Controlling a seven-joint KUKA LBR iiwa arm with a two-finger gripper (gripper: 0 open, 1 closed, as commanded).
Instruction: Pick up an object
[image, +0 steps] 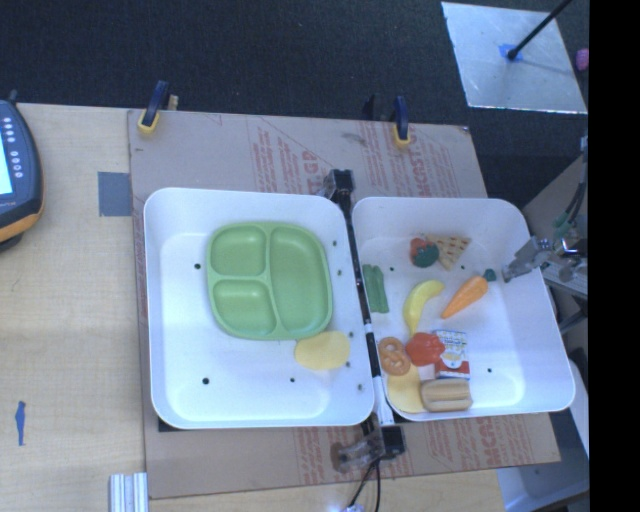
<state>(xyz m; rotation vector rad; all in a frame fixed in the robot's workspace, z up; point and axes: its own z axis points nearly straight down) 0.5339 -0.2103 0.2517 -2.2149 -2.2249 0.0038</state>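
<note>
Nothing is lifted yet: hand (522, 262) sits at the right bin's (520, 385) right rim, its grip state too small to tell. Carrot (466, 295) lies just beside it, banana (421, 303) and other toys further in. Whole pick remains.

- White bins: two, a left bin (160, 330) and a right bin (540, 340), set side by side.
- Green divided plate (270, 280): one, with three compartments.
- Yellow chip-shaped piece (322, 351): one.
- Green bean-like strip (376, 288): one.
- Banana (420, 303): one.
- Carrot (466, 295): one.
- Tomato (424, 348): one.
- Pretzel (393, 356): one.
- Small carton (452, 352): one.
- Bread roll (446, 396): one.
- Waffle-patterned wedge (452, 248): one.
- Clamps: two, one yellow-tipped (153, 108) and one blue (401, 120).
</note>
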